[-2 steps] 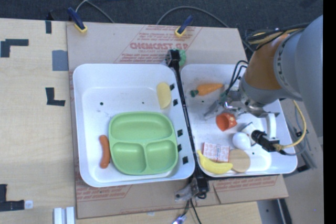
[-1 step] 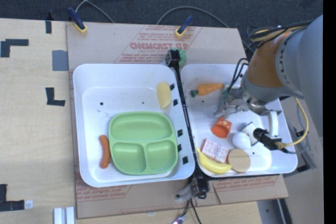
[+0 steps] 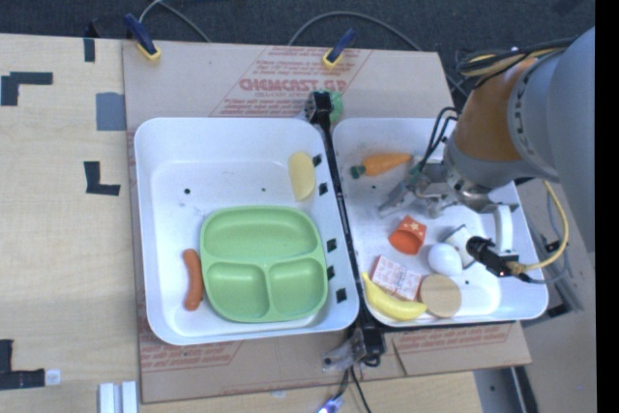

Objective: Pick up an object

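Observation:
My gripper (image 3: 402,195) hangs low in the right bin (image 3: 522,305), at the end of the grey arm with its orange band (image 3: 488,121). It sits just below an orange carrot (image 3: 385,164) and just above a small red block (image 3: 409,235); nothing shows held in it. Lower in that bin lie a white egg (image 3: 444,258), a pink and white box (image 3: 396,276), a yellow banana (image 3: 393,303) and a tan round disc (image 3: 441,296).
The left bin (image 3: 155,150) holds a green divided plate (image 3: 262,263), an orange-red sausage (image 3: 192,280) at its left, and a pale yellow piece (image 3: 303,175) by the divider. Cables (image 3: 503,256) trail by the arm at the right bin's right side.

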Controlling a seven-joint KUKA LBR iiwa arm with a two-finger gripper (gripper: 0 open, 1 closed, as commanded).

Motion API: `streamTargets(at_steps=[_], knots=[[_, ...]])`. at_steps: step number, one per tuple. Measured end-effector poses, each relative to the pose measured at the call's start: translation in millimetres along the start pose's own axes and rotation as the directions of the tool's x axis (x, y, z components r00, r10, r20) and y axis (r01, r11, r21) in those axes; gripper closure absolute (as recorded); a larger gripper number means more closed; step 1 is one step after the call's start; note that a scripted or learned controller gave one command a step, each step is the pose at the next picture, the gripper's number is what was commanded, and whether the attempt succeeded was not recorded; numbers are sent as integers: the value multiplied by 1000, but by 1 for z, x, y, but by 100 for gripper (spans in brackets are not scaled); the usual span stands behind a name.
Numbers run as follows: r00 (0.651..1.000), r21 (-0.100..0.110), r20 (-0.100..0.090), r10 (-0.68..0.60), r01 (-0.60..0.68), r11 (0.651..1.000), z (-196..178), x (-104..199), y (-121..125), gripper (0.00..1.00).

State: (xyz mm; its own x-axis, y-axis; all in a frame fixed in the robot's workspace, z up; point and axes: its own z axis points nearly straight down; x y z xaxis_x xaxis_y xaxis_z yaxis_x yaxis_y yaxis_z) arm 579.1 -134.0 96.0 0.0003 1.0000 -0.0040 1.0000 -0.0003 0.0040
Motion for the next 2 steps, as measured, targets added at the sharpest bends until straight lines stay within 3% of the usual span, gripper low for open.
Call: streamTargets(at_steps=[1, 2], knots=[[1000, 0, -2, 0, 0, 1000, 9, 18, -36, 0], [1000, 0, -1, 0, 0, 1000, 0, 18, -35, 100]])
